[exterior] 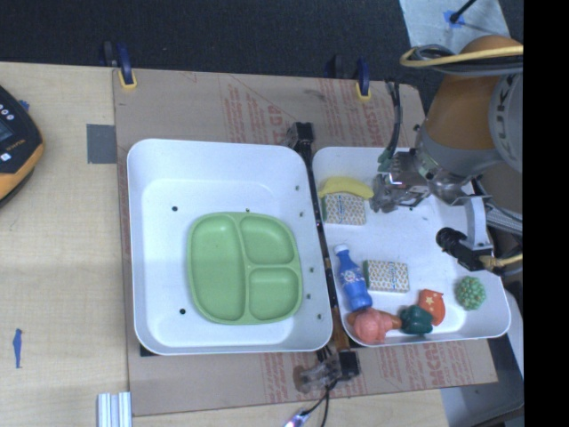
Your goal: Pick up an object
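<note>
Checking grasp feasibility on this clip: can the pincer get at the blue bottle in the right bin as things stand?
Probably yes. The blue bottle lies uncovered by the right bin's left wall, open from above. The pincer hovers farther back. The patterned packet and pink toy sit close, leaving tight room.

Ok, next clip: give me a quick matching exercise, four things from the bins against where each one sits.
Things:
1. Green plate
2. Banana
3. Blue bottle
4. Green ball

Places:
A. Far left corner of the right bin, just above a patterned block
B. Near right corner of the right bin
C. Middle of the left bin
D. Left side of the right bin, near end, its base by a pink toy

Pairs: 1-C, 2-A, 3-D, 4-B
</note>
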You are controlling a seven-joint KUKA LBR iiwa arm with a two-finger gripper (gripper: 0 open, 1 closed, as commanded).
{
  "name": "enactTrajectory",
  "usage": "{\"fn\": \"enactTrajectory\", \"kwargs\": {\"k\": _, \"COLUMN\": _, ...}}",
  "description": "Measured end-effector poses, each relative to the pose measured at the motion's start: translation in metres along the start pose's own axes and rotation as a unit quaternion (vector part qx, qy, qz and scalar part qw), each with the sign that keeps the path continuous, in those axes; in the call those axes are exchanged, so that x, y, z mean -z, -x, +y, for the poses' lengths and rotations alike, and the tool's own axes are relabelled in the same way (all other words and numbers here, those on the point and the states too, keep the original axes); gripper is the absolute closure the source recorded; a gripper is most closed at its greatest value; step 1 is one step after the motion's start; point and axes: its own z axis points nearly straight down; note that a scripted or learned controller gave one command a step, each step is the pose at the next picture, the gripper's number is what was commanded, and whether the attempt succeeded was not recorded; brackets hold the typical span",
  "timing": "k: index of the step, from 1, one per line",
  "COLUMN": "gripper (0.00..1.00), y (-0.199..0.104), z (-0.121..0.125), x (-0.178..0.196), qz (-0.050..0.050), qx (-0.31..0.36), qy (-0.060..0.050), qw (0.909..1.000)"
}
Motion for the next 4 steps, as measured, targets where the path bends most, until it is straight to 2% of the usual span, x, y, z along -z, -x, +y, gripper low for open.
{"fn": "enactTrajectory", "kwargs": {"k": 1, "gripper": 1.0, "y": 0.11, "z": 0.026, "x": -0.005, "qz": 0.0, "qx": -0.001, "qy": 0.001, "qw": 1.0}}
{"fn": "enactTrajectory", "kwargs": {"k": 2, "gripper": 1.0, "y": 0.004, "z": 0.01, "x": 0.027, "qz": 0.001, "qx": 0.001, "qy": 0.0, "qw": 1.0}}
{"fn": "enactTrajectory", "kwargs": {"k": 3, "gripper": 0.0, "y": 0.005, "z": 0.01, "x": 0.027, "qz": 0.001, "qx": 0.001, "qy": 0.0, "qw": 1.0}}
{"fn": "enactTrajectory", "kwargs": {"k": 4, "gripper": 0.0, "y": 0.066, "z": -0.028, "x": -0.101, "qz": 0.0, "qx": 0.0, "qy": 0.0, "qw": 1.0}}
